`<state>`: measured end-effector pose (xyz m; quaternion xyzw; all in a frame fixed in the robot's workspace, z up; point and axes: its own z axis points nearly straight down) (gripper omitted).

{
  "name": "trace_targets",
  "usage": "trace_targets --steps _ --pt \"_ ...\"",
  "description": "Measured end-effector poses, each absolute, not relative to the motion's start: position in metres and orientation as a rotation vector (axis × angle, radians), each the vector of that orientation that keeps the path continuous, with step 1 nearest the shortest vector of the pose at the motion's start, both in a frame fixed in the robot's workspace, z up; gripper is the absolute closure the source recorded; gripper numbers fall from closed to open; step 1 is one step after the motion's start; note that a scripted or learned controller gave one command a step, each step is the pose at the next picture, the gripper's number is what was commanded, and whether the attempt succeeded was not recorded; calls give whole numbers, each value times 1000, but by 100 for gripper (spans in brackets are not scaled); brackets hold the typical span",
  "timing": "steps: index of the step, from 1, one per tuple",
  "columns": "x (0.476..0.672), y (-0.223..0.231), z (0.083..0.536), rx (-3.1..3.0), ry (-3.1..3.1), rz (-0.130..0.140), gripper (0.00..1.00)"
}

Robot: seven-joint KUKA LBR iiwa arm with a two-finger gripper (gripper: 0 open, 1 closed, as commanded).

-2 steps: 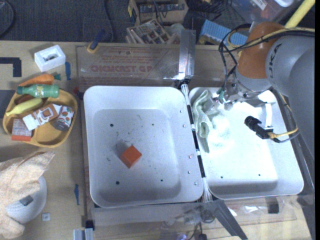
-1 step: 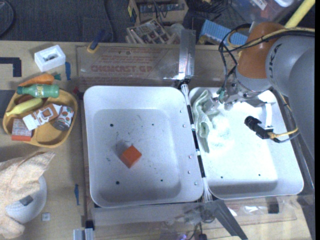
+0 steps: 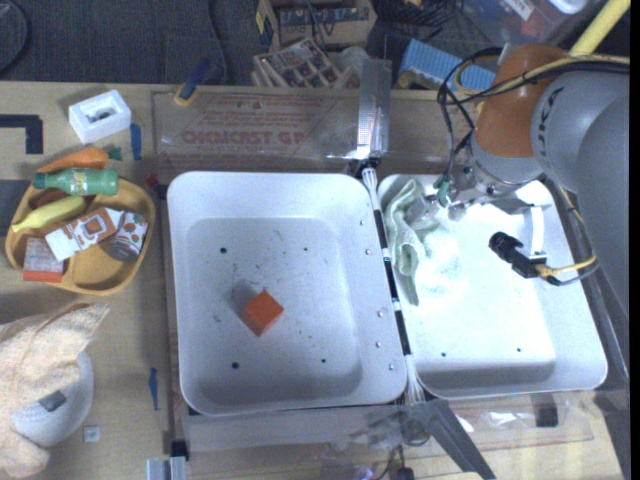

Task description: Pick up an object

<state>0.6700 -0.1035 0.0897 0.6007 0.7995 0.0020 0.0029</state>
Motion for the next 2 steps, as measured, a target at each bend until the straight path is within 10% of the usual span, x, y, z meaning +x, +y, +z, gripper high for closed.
trace_targets --steps 2 --pt "670 -104 90 1884 2507 6 0"
